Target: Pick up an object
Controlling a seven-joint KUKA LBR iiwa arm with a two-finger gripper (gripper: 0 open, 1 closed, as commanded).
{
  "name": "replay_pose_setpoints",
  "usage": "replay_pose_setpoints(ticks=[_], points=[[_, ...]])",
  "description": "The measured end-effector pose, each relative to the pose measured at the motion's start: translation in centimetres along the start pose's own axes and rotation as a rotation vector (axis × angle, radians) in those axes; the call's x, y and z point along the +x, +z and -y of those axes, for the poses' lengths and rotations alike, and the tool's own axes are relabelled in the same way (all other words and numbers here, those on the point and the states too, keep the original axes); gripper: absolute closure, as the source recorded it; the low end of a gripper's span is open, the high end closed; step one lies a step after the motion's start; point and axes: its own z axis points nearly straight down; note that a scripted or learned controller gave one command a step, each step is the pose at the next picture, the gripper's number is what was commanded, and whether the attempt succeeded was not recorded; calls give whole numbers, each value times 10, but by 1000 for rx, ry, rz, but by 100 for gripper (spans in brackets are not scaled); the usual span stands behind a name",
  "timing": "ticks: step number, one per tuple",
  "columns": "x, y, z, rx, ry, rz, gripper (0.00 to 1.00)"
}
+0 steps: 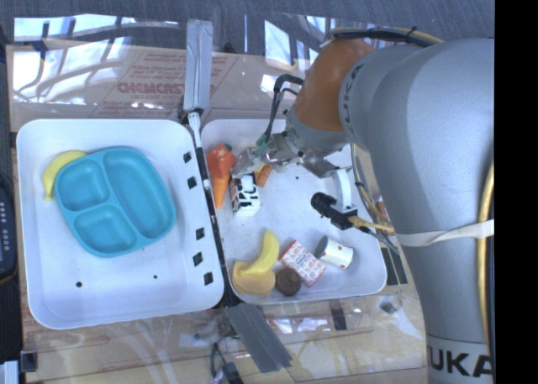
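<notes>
Camera view: gripper (267, 154) sits low over the upper-left part of the right bin (370, 277), wrist and orange band covering most of it. It hangs among a tight cluster: carrot (220, 172) along the bin's left wall, a small orange piece (263, 175) just right of it, the black-and-white cow toy (245, 196) just below.

Risks, as judgement:
- Cluster is crowded, so closing here could catch two items or pinch an edge and squirt one out.
- Carrot lies against the wall; the wall may block a finger from getting round it.
- Cow toy is small and blocky; an off-centre grip would likely slip on lift.

Jaws: cannot tell how far apart they stand, since the tips blur into clutter beneath the wrist. Nothing visibly between them, and contact with any item can't be confirmed.

Other candidates sit well apart in the lower bin: banana (267, 253), red-and-white box (303, 261), white cup (336, 252). The left bin (34, 290) holds a blue tray (113, 200).
</notes>
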Motion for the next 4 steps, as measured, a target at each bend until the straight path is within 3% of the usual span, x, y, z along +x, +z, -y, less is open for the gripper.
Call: replay_pose_setpoints(ticks=[1,2,3,4], points=[[-16,-13,31,20,-244,-10,0],[11,-2,51,-1,-98,3,0],[14,-16,47,-7,-104,-2,100],[14,-16,48,-5,-104,-2,0]])
